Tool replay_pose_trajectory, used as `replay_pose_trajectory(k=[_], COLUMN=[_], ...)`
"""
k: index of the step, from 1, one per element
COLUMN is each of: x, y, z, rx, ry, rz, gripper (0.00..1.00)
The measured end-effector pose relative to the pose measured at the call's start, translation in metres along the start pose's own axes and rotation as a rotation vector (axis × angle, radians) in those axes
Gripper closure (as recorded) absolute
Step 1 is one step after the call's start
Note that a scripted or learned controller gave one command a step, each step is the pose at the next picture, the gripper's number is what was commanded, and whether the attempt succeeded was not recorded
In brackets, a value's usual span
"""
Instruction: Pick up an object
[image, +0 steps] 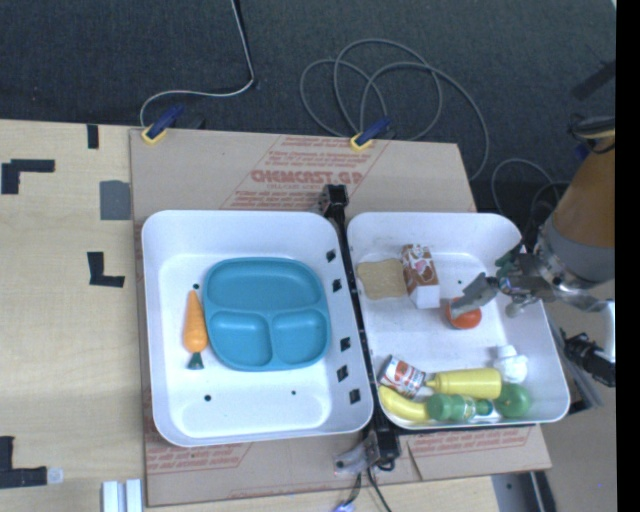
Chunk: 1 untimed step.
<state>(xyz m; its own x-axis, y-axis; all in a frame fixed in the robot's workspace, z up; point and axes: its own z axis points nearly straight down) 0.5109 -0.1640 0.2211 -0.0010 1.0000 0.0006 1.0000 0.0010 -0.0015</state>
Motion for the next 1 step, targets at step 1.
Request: replay_pose_trajectory(k=[1], x=[-0.0026], y=[0.0456], z=[0.1310], rx=[-0.002], ry=[-0.001], rz=[0.000], gripper=[0.00])
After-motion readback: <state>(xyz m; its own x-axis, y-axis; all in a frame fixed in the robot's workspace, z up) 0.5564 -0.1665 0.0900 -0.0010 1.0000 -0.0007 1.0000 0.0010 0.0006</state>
